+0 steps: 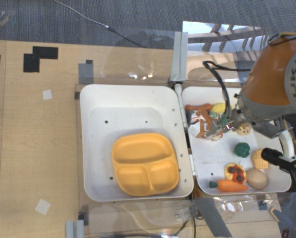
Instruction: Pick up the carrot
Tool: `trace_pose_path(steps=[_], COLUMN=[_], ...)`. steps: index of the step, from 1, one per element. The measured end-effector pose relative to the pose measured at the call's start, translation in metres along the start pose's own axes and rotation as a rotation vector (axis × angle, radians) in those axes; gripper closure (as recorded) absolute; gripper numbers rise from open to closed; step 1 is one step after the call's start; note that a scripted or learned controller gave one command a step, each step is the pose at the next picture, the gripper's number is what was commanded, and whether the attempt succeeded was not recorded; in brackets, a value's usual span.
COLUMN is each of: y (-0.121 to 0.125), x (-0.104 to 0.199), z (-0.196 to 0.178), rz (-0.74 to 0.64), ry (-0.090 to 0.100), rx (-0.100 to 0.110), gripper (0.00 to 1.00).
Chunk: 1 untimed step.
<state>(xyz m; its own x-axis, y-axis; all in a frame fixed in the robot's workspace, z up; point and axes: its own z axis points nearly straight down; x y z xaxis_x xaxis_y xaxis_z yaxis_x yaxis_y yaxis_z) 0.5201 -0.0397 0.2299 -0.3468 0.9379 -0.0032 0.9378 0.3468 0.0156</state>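
Your gripper (218,128), its state impossible to tell, hovers mid-right over the right bin (272,185), so the reach is unfinished: steer down-frame to the carrot (229,186) by the bin's lower edge.

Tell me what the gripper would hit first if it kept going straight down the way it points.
Probably the orange crab-like toy under the gripper in the right bin, though depth is unclear. The carrot lies apart, near the front edge.

Slanted overhead view of both bins (88,148)
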Motion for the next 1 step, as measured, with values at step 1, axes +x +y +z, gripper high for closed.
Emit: trace_pose_path(steps=[1], y=[-0.0295], x=[-0.0515], z=[-0.0145], rz=[-0.663], ry=[0.001], rx=[0.008], gripper=[1.0])
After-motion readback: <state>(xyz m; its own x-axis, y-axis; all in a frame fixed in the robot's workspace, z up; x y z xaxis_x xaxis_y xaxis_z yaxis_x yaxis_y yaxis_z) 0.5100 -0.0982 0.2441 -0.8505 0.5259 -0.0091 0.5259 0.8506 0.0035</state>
